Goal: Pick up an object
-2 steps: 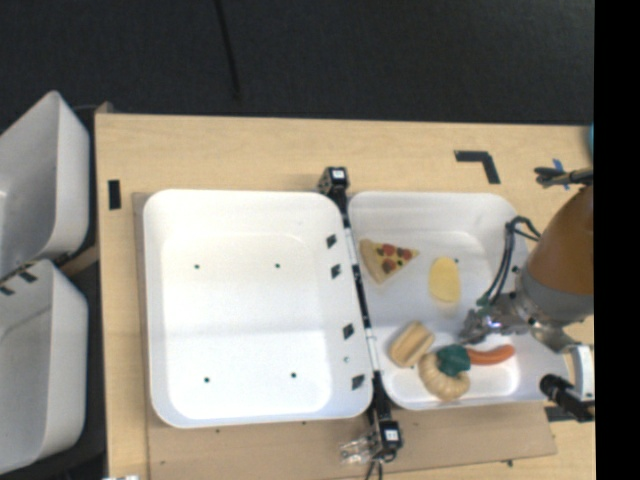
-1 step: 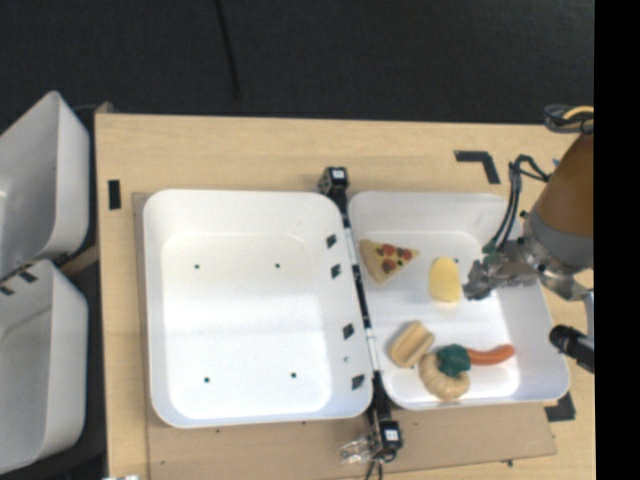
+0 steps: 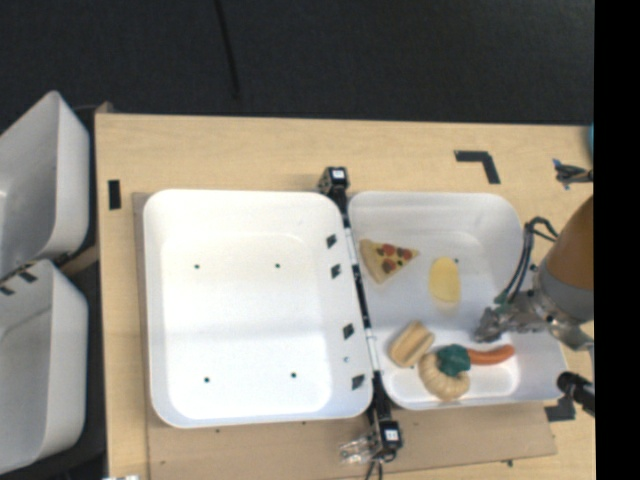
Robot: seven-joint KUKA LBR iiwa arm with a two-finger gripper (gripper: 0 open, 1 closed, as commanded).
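The right bin (image 3: 470,213) holds several toy foods. A pizza slice (image 3: 386,259) lies at its left, and a yellow piece (image 3: 445,279) rests near the middle. Along the front sit a hot dog bun (image 3: 410,344), a tan croissant (image 3: 441,379) with a green piece (image 3: 453,359) on top, and a red-orange pepper (image 3: 492,355). My gripper (image 3: 497,325) is low in the bin's right part, just above the pepper and right of the bun. The orange band of the arm (image 3: 573,255) shows behind it.
The left bin (image 3: 240,303) sits beside the right one, joined by a row of black clips (image 3: 350,298). A cable (image 3: 520,258) loops beside the wrist. White containers (image 3: 35,268) stand off the bench at the far left.
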